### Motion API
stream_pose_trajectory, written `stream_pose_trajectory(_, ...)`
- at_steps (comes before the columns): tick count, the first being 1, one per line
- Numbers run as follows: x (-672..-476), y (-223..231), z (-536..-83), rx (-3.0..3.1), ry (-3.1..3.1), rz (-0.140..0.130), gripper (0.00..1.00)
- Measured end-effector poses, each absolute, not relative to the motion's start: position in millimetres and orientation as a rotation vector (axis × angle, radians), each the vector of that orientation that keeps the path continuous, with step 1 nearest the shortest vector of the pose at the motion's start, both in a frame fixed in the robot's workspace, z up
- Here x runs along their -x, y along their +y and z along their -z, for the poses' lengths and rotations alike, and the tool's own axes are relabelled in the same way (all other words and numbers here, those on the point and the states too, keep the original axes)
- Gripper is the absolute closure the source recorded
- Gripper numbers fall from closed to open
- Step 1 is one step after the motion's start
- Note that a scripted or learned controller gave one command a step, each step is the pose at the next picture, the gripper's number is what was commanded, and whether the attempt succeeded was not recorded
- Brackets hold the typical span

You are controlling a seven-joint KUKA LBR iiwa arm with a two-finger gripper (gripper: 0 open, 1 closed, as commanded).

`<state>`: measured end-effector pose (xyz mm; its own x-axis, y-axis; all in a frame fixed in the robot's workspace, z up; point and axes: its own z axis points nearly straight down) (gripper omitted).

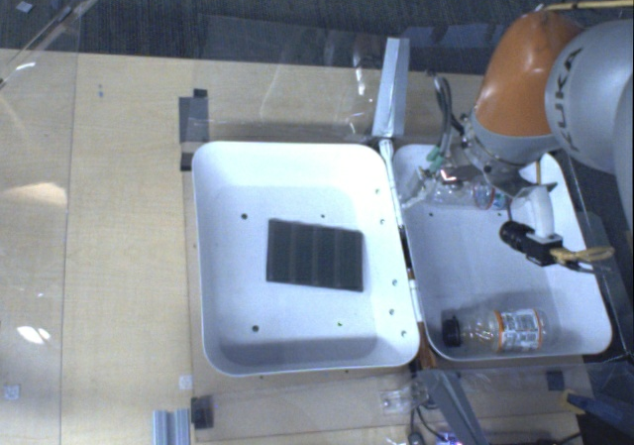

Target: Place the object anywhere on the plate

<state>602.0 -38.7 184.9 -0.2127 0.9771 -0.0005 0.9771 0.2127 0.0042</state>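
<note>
You see the bottle (495,328) lying on its side in the right bin (594,319), apart from the dark plate (315,255) in the left bin (223,185); end effector (451,178) state cannot be told; placement remains undone.

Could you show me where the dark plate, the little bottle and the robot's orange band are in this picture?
dark plate (315,255), camera view, middle of its ribbed top.
bottle (497,328), camera view, on its label, lying in the right bin.
orange band (520,71), camera view, middle of the rounded orange shell.
</note>
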Motion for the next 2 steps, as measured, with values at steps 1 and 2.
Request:
stream_pose_trajectory(1, -639.1, 13.1, -224.3, -1.679, 2.648, -0.008, 0.00)
stream_pose_trajectory(2, -652.6, 45.6, -277.8, -1.531, 2.735, -0.009, 0.00)
